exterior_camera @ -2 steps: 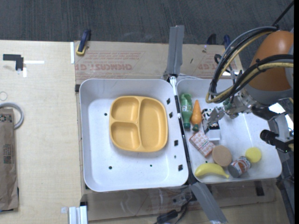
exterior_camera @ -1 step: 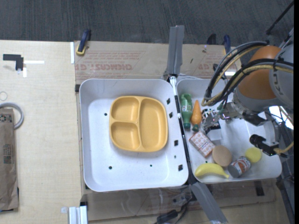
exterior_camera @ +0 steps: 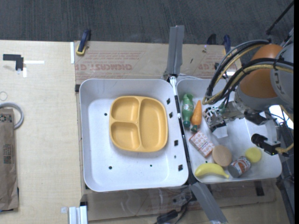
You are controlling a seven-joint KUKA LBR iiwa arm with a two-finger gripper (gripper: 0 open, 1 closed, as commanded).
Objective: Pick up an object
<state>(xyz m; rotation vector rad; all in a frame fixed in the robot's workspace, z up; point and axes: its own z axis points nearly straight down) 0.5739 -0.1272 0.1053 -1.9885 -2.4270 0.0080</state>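
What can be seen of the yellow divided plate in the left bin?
The yellow plate is a rounded-square tray, plastic by its look, with three compartments: two smaller ones on the view's left, one long one on the right. It lies flat and right side up, slightly turned, near the middle of the left bin. Nothing lies in its compartments, and it touches only the bin floor.

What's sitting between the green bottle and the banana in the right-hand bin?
In the camera view, a small pink patterned packet lies between the green bottle and the banana. A carrot rests right beside the bottle.
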